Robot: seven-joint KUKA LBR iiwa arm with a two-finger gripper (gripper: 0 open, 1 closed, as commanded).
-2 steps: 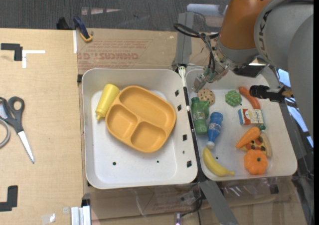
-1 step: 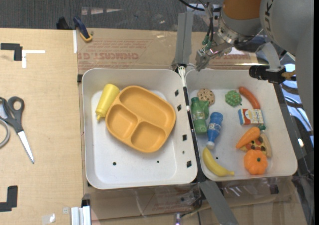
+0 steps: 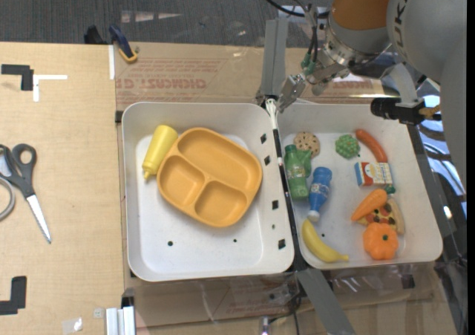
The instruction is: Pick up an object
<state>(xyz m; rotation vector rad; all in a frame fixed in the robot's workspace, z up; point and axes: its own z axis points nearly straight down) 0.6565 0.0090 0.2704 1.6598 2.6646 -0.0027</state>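
Observation:
My gripper (image 3: 306,82) hangs above the back rim of the right bin (image 3: 427,200), near its left corner, open with nothing between its fingers. Below it in that bin lie a cookie (image 3: 305,143), a broccoli (image 3: 346,146), a sausage (image 3: 371,145), a green bottle (image 3: 297,171) and a blue bottle (image 3: 319,191). Nearer the front are a small carton (image 3: 373,174), a carrot (image 3: 369,205), a pizza slice (image 3: 389,216), an orange pumpkin (image 3: 381,241) and a banana (image 3: 320,246).
The left bin (image 3: 141,252) holds a yellow divided plate (image 3: 210,176) and a yellow squeeze bottle (image 3: 158,150). Scissors (image 3: 26,185) lie on the bench at far left. A blue clamp (image 3: 122,42) sits behind the left bin. A black fixture (image 3: 393,108) juts over the right bin's back edge.

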